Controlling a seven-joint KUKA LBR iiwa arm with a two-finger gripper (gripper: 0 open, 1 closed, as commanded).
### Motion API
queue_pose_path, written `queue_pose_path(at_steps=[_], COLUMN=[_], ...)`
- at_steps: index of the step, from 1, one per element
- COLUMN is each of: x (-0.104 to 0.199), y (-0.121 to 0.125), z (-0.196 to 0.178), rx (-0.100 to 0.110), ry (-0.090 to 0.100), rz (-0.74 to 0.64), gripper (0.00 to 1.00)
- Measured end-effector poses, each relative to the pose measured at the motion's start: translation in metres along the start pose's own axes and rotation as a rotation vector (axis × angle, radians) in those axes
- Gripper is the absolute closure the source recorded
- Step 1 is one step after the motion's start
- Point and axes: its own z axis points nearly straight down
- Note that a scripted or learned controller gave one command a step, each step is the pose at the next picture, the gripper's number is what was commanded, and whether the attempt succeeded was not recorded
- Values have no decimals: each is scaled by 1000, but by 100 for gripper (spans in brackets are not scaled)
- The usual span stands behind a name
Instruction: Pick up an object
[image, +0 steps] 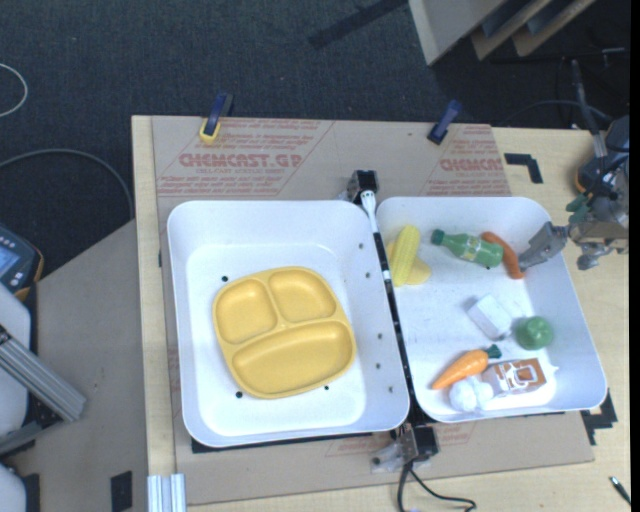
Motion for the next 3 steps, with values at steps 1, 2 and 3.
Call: queue_pose_path(at_steps=[1, 2, 3], x=[0, 63, 96], y=[1, -20, -58], z=[-11, -228, -62], rx=[-3, -22, 19], ry=[-2, -3, 4], rz=[0, -6, 0], gripper=[100, 100, 100])
